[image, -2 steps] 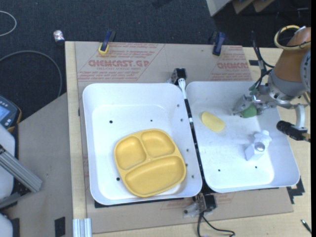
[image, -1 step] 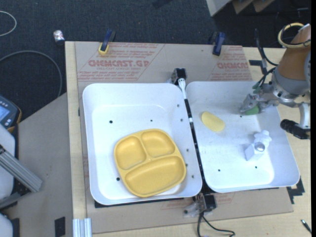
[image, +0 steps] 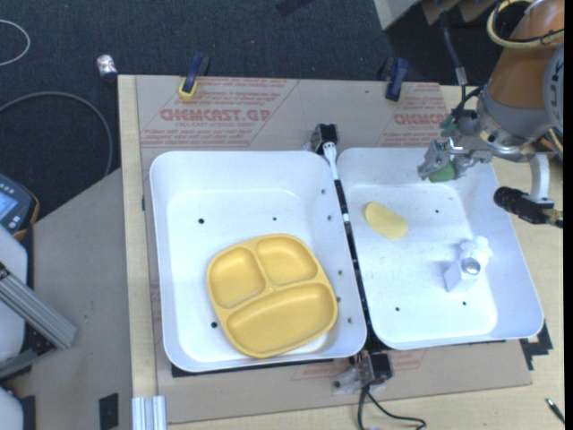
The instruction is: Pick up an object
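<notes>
Divided plate in left bin

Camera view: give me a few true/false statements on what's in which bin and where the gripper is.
1. The yellow divided plate lies in the left bin. True.
2. The plate has three compartments. True.
3. The small yellow object lies on the plate. False: it lies on the floor of the right bin, apart from the plate.
4. The small white object is in the left bin. False: it is in the right bin, nearer the front than the yellow object.
5. The gripper is over the back part of the right bin. True.
6. Blue clamps sit at the board's back edge. True.
</notes>
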Controlling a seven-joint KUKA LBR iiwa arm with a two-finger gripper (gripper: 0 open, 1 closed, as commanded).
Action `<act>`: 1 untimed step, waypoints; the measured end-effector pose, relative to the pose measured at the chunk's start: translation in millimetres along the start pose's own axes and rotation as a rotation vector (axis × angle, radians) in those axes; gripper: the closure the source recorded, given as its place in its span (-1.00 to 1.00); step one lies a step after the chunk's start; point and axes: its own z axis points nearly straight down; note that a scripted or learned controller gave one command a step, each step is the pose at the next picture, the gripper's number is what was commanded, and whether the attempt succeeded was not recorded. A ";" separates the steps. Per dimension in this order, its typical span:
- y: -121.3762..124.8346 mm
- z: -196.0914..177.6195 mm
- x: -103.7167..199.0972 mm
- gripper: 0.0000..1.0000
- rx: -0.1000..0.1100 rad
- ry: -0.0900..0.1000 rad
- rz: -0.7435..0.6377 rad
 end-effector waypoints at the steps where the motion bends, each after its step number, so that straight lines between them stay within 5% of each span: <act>1: 21.5 -14.6 80.7 1.00 0.003 0.000 -0.002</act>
